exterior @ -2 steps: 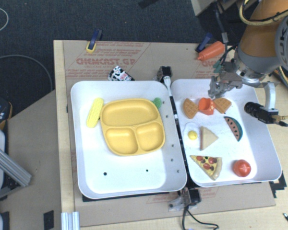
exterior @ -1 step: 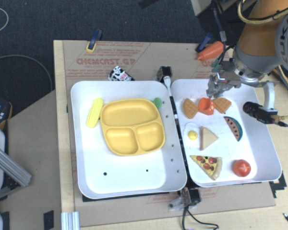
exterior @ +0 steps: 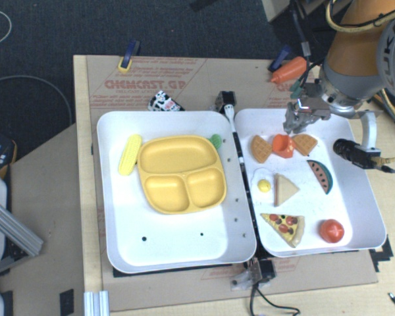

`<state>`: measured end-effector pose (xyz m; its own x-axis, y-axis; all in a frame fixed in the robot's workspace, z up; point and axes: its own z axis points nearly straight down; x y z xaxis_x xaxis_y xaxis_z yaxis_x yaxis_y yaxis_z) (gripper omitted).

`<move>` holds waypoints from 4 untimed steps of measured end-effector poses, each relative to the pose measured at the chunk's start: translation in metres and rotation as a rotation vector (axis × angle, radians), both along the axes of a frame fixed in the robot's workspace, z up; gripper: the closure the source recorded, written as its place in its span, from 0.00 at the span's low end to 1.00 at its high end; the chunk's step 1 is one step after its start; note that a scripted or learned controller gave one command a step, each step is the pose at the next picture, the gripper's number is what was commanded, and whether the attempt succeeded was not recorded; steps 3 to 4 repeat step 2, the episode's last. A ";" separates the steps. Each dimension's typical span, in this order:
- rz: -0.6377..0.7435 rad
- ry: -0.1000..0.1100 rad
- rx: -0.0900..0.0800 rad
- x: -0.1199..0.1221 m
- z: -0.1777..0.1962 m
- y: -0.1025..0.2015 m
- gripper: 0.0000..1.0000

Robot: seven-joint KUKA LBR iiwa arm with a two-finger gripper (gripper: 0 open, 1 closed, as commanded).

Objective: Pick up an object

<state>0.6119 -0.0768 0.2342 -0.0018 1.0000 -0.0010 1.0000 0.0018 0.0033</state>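
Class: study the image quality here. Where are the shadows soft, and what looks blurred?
Camera view: even overhead light, with soft faint shadows beside the yellow tray and under the gripper; the white bins look bright without harsh glare; the gripper and small toy foods are slightly soft, and the orange band is mildly blurred.

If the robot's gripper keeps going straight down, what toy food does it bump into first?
Most likely the orange-red toy piece. The gripper points down right above it, between two waffle-like pieces in the right bin. How high it hangs is hard to tell from this slanted view.
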 end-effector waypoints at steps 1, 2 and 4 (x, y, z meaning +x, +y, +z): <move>-0.002 0.004 0.001 -0.005 0.000 0.001 1.00; -0.003 0.005 0.001 -0.008 -0.001 -0.005 1.00; -0.003 0.005 0.001 -0.008 -0.001 -0.005 1.00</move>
